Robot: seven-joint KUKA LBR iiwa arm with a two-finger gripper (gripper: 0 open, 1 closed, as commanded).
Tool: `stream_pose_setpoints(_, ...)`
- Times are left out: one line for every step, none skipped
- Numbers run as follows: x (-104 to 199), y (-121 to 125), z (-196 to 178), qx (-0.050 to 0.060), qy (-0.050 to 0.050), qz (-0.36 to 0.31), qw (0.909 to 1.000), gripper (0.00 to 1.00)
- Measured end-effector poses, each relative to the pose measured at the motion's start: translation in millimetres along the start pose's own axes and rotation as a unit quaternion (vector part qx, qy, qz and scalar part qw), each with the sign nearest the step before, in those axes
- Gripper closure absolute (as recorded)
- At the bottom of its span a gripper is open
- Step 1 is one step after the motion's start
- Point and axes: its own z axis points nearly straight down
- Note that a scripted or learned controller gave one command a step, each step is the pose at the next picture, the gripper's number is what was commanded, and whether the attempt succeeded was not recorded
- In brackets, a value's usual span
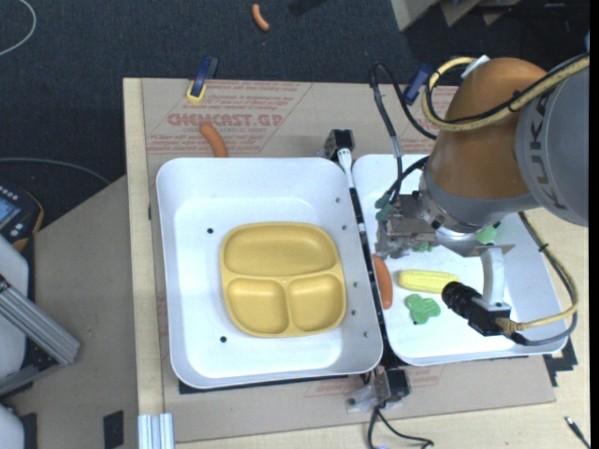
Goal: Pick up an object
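Corn cob (429,281) lies in the right bin (524,340) on a cardboard-topped bench (140,213) above dark carpet (94,26); pincer (404,237) state unclear.

**Bright, even overhead light with soft focus throughout**

You are looking at a well-lit scene: light falls from above, and the two white bins (178,213) come out bright, nearly washed out along their rims. The orange band (487,129) on the arm carries a broad soft sheen. Shadows are faint and short, darkest under the arm over the right bin. The dark floor beyond the table's (150,138) far edge is dim. Detail is grainy and slightly blurred everywhere.
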Motion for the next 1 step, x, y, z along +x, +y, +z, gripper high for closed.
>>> stream_pose_setpoints(13.9,0.5,11.9,0.001,0.000,-0.001,1.0000,1.00)
